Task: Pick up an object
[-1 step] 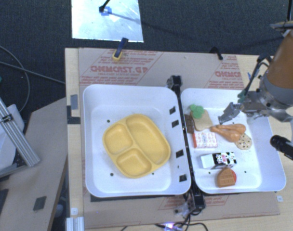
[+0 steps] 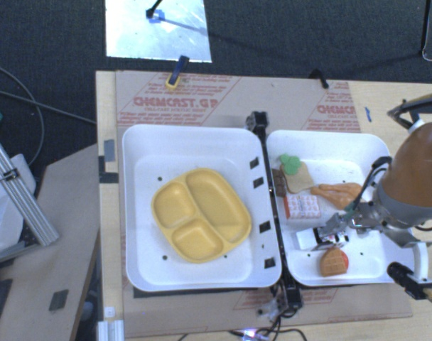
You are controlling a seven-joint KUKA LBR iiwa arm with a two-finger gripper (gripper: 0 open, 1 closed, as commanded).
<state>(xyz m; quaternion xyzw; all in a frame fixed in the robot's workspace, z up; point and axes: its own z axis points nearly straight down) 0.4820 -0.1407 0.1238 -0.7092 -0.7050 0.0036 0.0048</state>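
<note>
The claw (image 2: 332, 234) hangs low in the right bin (image 2: 376, 148), above an orange-brown toy (image 2: 334, 262). I cannot tell how it stands. The brown board (image 2: 223, 98) behind the bins says CHEMCAST GP in red letters.

L bin: white shallow plastic bin (image 2: 141, 190) holds the yellow three-compartment plastic tray (image 2: 200, 214), approx centre. R bin: white shallow plastic bin (image 2: 376, 148) w/ green toy piece (image 2: 291, 164) at far left, tan bread-shaped slice (image 2: 298, 180) just in front, red-and-white square block (image 2: 303, 206) nearer still, orange rounded toy (image 2: 334, 262) near front wall.
</note>
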